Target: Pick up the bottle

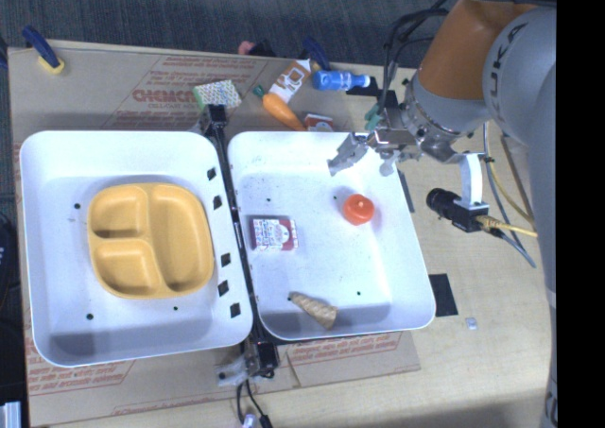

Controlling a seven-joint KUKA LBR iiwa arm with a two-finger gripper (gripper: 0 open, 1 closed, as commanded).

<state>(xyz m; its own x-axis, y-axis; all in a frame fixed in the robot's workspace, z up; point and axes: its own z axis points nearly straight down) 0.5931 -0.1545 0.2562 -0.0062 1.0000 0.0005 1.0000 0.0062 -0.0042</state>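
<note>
Camera view takes in both bins from above. In the left bin [38, 228] sits a yellow divided tray [149, 239], close to the middle. A black divider [230, 228] runs between the two bins. The right bin [397, 275] holds a small dark-red packet [271, 232] near its left side, a tan cone-like piece [313, 309] at the near edge, and an orange round object [357, 209] right of centre. Beyond the bins' far rims, on the cardboard, lie a green-patterned packet [216, 94], an orange-and-white item [284, 95], and the bottle [338, 81] — blue, on its side, outside either bin. The gripper [364, 157] hovers over the far right part of the right bin, its two fingers [342, 160] spread apart with nothing between them; it stands near the bottle but not over it. The bottle looks small, light and plastic, probably smooth and apt to roll — so a grasp across the middle of its body, jaws square to its long axis, seems safest.
</note>
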